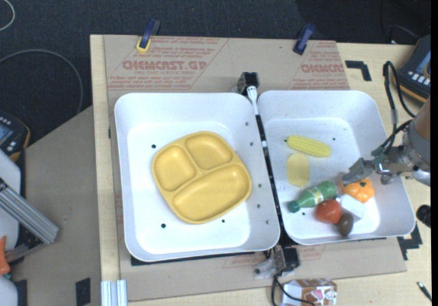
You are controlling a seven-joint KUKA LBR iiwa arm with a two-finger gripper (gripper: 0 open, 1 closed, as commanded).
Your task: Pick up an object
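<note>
Fingers [361, 173], state indiscernible, over orange object [361, 192] amid green bottle [313, 196], red item [328, 211], corn [308, 146].

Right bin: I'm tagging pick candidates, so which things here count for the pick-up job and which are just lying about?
Job:
pincer
orange item
green bottle
red item
brown item
corn cob
pale yellow piece

Lying about:
yellow divided plate in the left bin
clamps
</note>
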